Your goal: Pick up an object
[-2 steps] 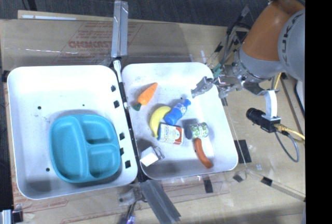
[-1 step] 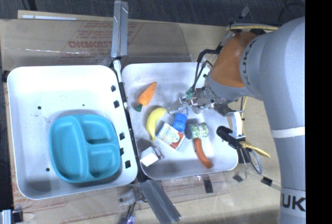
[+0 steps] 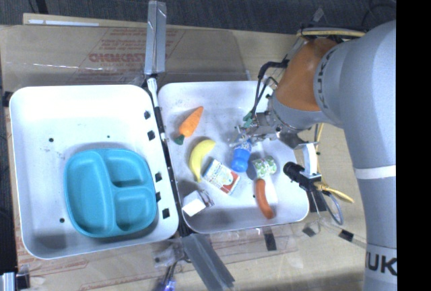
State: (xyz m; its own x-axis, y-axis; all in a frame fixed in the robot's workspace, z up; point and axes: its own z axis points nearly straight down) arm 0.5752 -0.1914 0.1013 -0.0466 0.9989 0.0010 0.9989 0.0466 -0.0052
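You had the gripper down in the right-hand shallow white bin, just above the small blue cylindrical bottle, and I could not tell from this slanted view how the gripper was set or whether it had anything.

The trouble was crowding. Touching or just beside the blue bottle lay a red-and-white printed carton on its left, and on its right a green-and-white wrapped piece and an orange-red sausage-shaped toy. A descent slightly off centre would likely have caught a neighbour or shoved the bottle aside.

The bottle appeared to lie with its long axis roughly up-and-down in the view, the upper end towards the gripper. Further left of the bottle sat a yellow plastic banana and an orange plastic carrot.
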